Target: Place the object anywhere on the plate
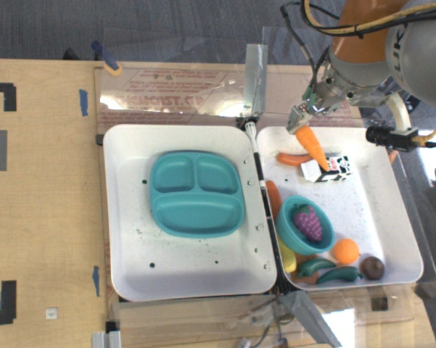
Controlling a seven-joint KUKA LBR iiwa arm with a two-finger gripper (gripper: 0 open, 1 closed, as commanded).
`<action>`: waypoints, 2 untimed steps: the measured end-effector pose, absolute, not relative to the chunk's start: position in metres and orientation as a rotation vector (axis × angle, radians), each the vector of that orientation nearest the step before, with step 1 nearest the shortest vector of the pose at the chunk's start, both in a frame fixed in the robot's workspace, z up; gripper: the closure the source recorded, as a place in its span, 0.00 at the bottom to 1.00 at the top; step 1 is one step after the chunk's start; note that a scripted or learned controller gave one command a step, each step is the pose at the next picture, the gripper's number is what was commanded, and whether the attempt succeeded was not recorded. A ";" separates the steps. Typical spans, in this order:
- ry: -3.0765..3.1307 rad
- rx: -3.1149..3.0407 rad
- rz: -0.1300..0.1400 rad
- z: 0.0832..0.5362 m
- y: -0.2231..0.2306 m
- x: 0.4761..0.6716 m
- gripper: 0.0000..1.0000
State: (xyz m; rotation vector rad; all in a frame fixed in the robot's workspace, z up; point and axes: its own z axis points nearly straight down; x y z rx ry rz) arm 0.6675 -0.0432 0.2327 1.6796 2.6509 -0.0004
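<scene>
Tool [302, 122] grips the toy carrot [313, 148] by its upper end above the right bin's [392, 194] far side; teal divided plate [196, 193] sits in the left bin [123, 216]

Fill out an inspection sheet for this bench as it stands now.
Surface: two white bins side by side; left bin, right bin.
Job's things: teal divided plate in the left bin, nothing on it; orange carrot at the gripper, tip slanting down over the right bin.
Clutter: right bin holds a teal bowl with purple grapes, an orange, a brown ball, a black-and-white block, other toy food.
Grippers: jaws on the carrot's top end.
Cables: black cables looped above the wrist.
Surroundings: wooden bench, blue tape marks.
</scene>
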 end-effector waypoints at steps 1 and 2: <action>2.784 1.460 0.001 0.184 0.039 0.666 1.00; 2.866 1.283 0.003 0.186 0.066 0.594 1.00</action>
